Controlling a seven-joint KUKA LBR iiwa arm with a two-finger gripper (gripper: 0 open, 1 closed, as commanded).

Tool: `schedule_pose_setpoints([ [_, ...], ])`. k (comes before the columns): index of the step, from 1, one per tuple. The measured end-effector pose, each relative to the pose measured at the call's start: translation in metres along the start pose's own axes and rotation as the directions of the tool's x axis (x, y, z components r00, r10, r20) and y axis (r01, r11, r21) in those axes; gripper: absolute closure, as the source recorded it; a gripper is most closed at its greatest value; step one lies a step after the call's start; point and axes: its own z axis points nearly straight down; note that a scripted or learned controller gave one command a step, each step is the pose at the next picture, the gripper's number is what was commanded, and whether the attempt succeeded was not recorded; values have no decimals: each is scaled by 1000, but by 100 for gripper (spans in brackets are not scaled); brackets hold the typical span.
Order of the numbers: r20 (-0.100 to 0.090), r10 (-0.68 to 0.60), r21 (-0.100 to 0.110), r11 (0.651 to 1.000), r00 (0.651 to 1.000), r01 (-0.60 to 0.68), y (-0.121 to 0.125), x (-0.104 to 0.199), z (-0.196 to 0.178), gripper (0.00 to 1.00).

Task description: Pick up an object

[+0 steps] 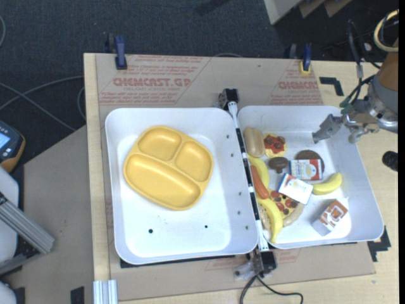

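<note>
**Gripper hovering over right bin, fingers spread, nothing held**

Bananas (272, 215) are lying at the near-left corner of the right bin (366, 198), beside a small carton (331, 216), another banana (328, 183) and assorted toy food. Over the bin's far-right part, the gripper (336, 132) is hovering with fingers spread, gripping nothing. A yellow divided plate (168, 166) is sitting in the left bin (190, 236).

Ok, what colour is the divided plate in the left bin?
Yellow; the plate shows clearly in the camera view.
</note>
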Motion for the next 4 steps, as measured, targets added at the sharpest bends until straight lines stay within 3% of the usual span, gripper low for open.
schedule_pose_setpoints([
  [1,-4,-6,7,1000,1000,6,34,54,83,0],
  [2,-2,-2,6,1000,1000,2,11,93,129,0],
  [3,0,0,-1,1000,1000,0,13,92,116,100],
  [4,2,1,0,1000,1000,-1,13,90,116,0],
])
